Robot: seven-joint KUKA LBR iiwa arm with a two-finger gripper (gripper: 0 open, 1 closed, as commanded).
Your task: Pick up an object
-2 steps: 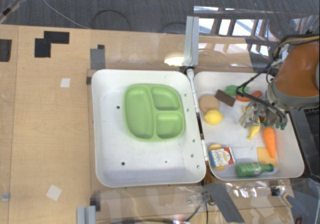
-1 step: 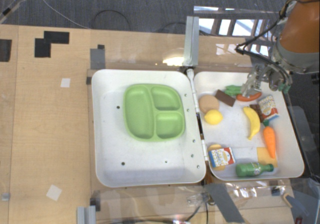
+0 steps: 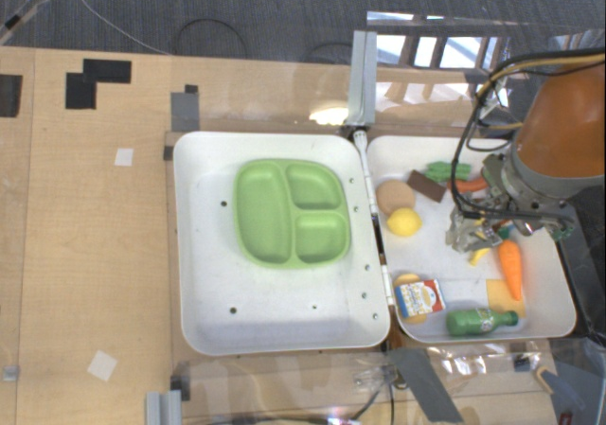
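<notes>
Hand (image 3: 471, 236) low in right bin (image 3: 566, 319), beside carrot (image 3: 511, 268); opening and grasp unreadable.

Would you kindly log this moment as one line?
gripper: low in right white bin | beside: orange carrot | green divided plate: left white bin | grasp: unconfirmed

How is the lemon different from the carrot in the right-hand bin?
The lemon is yellow, while the carrot is orange. The lemon is round and compact; the carrot is long and tapers to a point. The lemon sits toward the left side of the right bin, beside a brown potato, while the carrot lies toward the right side, just below the gripper. Both look like toy food and both lie loose on the bin floor.
</notes>
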